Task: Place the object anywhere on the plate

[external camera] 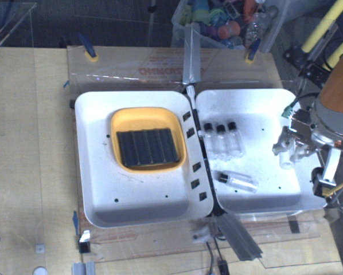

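While clear vials (pixel 221 140) lie apart, ribbed dark slab (pixel 147 148) fills yellow plate (pixel 147 119).

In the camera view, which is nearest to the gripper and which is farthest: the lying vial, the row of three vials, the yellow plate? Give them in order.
Measured from the gripper, at the right bin's right side:
1. Lying vial, on its side in the right bin's front part.
2. Row of three vials, by the divider in the right bin.
3. Yellow plate, in the left bin.

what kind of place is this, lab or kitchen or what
Most likely a robotics lab: a robot arm reaches over two white bins on a bench, with clear vials laid out and a tub of assorted toys behind.
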Controlling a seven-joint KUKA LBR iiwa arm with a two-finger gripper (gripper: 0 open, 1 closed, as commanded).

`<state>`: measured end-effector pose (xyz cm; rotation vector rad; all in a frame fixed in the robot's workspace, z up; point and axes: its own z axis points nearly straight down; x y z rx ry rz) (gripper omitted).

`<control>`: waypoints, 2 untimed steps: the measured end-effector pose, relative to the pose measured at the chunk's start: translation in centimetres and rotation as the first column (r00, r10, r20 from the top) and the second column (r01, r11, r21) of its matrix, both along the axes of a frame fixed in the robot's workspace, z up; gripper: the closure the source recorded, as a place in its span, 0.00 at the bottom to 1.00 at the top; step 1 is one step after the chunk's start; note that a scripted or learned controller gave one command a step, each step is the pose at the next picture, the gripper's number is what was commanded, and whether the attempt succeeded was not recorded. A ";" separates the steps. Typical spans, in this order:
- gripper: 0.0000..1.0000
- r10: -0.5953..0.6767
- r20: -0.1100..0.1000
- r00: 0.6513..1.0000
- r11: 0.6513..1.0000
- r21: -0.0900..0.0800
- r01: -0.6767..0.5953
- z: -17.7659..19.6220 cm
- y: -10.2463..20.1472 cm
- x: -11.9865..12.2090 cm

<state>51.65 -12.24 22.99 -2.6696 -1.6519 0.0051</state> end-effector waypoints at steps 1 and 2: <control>0.00 -0.001 0.000 1.000 1.000 0.000 0.001 0.0 0.0 0.0; 0.00 0.138 0.005 0.990 0.990 -0.002 -0.138 2.7 -6.7 0.1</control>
